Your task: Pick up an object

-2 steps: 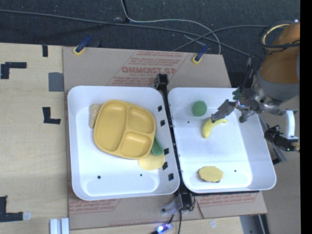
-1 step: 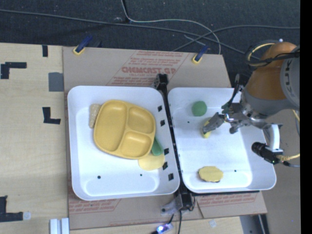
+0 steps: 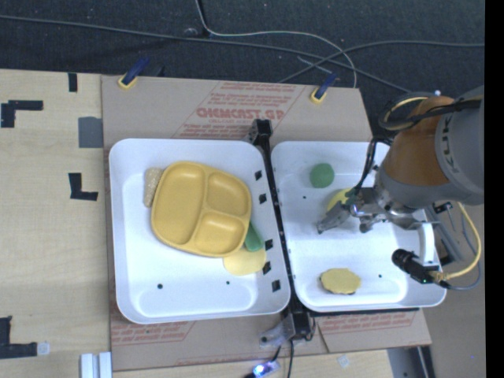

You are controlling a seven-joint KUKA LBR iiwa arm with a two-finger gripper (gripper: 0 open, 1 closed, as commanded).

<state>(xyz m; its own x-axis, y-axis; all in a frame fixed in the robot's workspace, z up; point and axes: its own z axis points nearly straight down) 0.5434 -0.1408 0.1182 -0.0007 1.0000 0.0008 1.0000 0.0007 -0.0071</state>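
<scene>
Pincer [image 3: 340,215] low in right bin [image 3: 303,270], near its centre, fingers apart around nothing; yellow-green piece [image 3: 341,198] just beside (likely target). Green ball [image 3: 321,175] toward far edge.

Single arm [image 3: 433,160], entering from the right of the camera view. Its grey body, with the orange band above the wrist, lies over the right-hand side of the frame, and the wrist is directed leftward and slightly down. The gripper [image 3: 331,219] is at the arm's left end, low over the surface beneath it. Its two fingers [image 3: 327,224] appear as thin grey prongs pointing left, set a little apart, with a small yellow-green patch between their bases.
</scene>
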